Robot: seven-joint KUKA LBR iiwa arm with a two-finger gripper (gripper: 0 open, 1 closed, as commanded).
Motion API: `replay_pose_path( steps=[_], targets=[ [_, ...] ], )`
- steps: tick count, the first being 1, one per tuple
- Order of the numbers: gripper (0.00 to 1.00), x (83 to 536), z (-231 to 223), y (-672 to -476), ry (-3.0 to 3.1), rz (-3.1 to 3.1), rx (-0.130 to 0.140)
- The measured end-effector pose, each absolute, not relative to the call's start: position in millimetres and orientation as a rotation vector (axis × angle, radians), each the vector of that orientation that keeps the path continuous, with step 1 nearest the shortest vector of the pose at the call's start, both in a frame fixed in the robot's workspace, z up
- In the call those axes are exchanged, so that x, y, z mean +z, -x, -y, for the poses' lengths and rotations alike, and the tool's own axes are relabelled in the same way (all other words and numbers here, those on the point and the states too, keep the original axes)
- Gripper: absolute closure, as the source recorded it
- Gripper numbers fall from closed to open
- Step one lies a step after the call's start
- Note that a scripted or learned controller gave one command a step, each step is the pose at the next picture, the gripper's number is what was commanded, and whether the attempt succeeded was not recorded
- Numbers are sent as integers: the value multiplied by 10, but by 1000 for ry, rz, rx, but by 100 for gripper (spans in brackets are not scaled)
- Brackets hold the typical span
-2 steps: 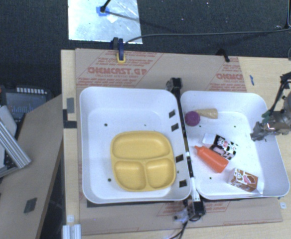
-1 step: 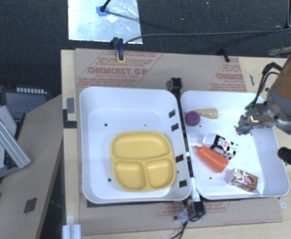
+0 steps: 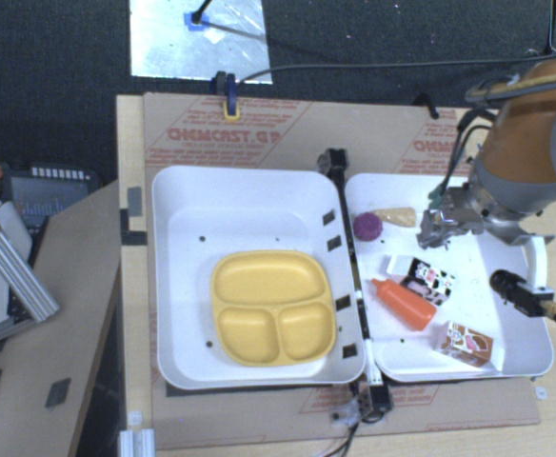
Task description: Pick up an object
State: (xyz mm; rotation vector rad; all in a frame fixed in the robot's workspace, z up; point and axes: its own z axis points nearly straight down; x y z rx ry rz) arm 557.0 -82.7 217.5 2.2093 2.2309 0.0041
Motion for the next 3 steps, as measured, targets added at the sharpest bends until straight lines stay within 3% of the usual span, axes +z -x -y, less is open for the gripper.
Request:
replay_pose_path(
  steps=[3],
  targets=[
    [100, 2325, -674, -6097, -2210, -2231, 7]
  ],
)
